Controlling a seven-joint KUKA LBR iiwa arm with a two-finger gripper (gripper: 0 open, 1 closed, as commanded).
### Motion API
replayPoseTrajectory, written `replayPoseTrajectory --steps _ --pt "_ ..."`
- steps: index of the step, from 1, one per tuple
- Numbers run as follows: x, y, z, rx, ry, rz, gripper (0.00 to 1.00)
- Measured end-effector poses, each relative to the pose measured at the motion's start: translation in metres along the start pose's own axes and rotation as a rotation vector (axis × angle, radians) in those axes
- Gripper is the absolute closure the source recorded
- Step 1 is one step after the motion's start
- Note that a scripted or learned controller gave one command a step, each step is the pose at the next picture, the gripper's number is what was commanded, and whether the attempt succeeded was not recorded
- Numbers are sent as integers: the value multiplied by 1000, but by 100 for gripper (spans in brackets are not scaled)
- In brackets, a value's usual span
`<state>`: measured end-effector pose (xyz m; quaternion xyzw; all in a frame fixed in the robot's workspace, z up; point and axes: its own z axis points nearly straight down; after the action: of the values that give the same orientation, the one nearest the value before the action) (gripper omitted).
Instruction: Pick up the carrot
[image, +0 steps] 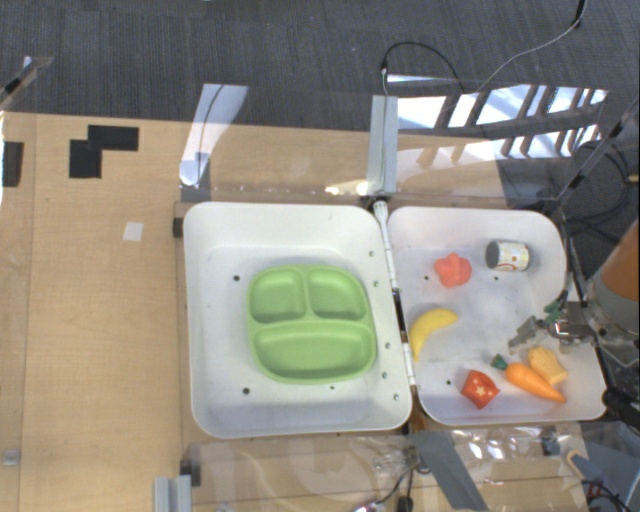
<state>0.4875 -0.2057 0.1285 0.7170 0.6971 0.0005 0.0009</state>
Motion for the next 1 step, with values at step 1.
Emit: replayPoseTrajectory --steps 1 --pt "20 2 38 -11 -4 11 0"
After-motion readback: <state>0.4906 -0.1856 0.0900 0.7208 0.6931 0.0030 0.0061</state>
